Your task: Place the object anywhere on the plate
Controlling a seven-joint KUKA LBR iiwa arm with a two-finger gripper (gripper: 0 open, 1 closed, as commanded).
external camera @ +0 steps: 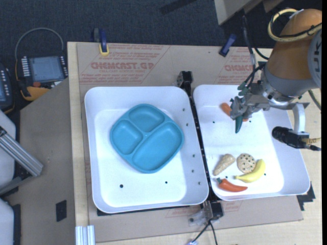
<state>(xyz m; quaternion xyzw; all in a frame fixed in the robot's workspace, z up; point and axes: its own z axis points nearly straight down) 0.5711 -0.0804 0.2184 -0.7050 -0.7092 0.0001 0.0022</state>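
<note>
Over the right bin [286, 152], toward its 11 o'clock corner, the gripper [238, 122] hangs with its dark fingers pointing down at the bin floor. Whether the jaws are spread or pressed together cannot be told from this angle. An orange carrot-like piece [226, 107] lies just beside the gripper, at its 10 o'clock, partly hidden by the wrist hardware; contact with the fingers cannot be confirmed, and nothing is seen between them. Four more items sit clustered at the bin's 6 o'clock edge: a tan bread-like piece [224, 164], a round speckled cookie [246, 162] just at its 3 o'clock, a yellow banana [253, 172] touching the cookie's lower right, and a red chili pepper [232, 186] nearest the rim. Well apart, the left bin [102, 188] bears a blue three-compartment plate [147, 137] near its centre, set at a tilt to the bin walls.
</note>
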